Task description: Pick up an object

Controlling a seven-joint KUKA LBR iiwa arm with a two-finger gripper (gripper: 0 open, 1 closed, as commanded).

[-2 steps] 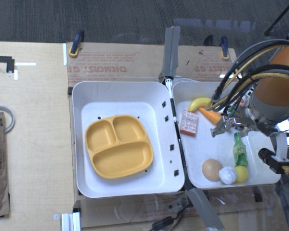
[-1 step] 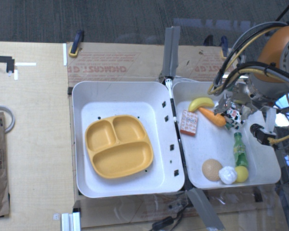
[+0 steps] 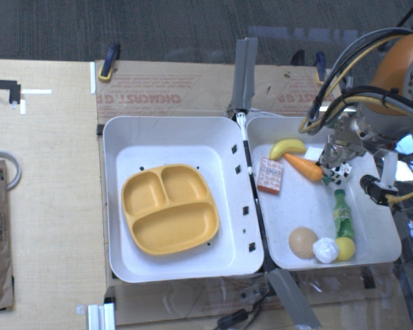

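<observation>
Carrot [image 3: 303, 166] just left of end effector [image 3: 332, 167], perhaps touching.

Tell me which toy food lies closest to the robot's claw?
The carrot: its tip lies right beside the gripper; the banana sits further left.

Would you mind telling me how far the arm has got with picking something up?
Done: the gripper has reached the right bin, low at the carrot's tip, beside a black-and-white die. In hand: nothing visibly held. Left: closing on an object and lifting it; banana, green bottle and the rest lie untouched.
</observation>
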